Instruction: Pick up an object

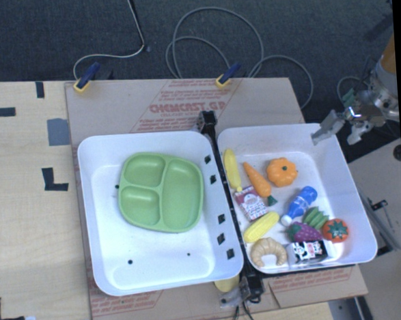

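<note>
Two white bins sit side by side on our bench. Left bin (102, 265): one green divided plate (161, 191), lying flat toward the far half. Right bin (354, 200): we count a yellow corn cob (231, 169) along the near-left wall, a carrot (257, 180), an orange pumpkin (282, 171), a pink packet (250, 202), a blue bottle (300, 203), a yellow banana-like piece (261, 225), a croissant (269, 251), purple grapes (305, 231), a green vegetable (315, 216), a tomato (335, 230) and a black-and-white carton (308, 251). Gripper (338, 127): poised over the right bin's far-right corner, fingers spread apart, nothing between them, well clear of the items.
</note>
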`<state>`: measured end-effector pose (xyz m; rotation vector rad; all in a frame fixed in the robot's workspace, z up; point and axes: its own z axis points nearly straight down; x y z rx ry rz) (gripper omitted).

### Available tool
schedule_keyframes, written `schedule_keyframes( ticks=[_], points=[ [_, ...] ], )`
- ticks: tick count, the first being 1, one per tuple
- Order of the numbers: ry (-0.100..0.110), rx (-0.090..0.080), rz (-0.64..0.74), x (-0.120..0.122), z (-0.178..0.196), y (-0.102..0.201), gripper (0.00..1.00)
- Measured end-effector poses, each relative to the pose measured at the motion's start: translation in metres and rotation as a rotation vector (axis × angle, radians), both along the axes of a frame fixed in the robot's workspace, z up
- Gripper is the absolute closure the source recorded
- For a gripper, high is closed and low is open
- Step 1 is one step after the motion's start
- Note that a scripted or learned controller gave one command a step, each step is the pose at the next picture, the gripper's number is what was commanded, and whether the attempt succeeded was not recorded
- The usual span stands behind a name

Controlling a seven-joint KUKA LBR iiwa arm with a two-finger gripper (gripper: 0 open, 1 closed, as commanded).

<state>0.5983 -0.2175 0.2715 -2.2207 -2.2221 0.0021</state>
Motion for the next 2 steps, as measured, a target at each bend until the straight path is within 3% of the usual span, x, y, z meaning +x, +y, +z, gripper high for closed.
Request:
schedule_keyframes(
  ticks=[1,2],
  points=[
    [0.012,0.006,0.002,-0.004,-0.111,0.041,0.0],
    [-0.003,-0.003,0.003,0.032,-0.191,0.053,0.0]
  ],
)
